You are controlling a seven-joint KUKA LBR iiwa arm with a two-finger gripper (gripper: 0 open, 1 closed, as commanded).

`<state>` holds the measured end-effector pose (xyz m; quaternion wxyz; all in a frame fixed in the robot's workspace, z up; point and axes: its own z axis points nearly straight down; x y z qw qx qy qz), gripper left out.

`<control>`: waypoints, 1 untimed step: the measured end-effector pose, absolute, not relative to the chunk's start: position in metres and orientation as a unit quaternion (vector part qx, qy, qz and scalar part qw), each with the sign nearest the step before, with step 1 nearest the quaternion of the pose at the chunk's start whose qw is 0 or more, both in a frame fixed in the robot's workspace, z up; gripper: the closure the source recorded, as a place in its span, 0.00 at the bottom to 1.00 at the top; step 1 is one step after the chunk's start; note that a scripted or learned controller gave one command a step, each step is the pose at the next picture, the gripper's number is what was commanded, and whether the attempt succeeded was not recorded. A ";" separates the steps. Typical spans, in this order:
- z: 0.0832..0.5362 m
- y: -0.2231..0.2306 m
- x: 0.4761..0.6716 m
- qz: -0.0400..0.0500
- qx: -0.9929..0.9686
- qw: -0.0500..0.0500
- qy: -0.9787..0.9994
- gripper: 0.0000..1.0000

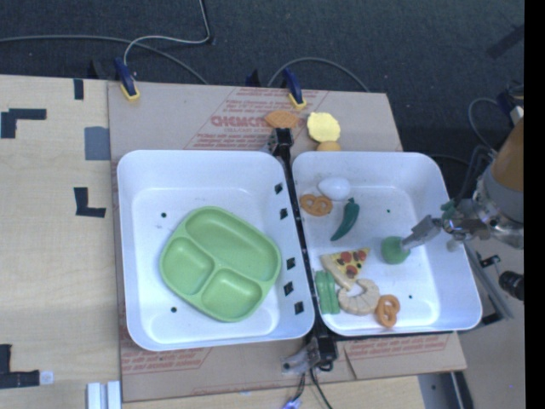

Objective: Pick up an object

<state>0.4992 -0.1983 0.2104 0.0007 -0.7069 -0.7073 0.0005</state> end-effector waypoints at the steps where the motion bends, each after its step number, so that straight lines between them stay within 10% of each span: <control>1: 0.100 -0.130 0.566 0.001 -0.706 0.002 -0.708 0.00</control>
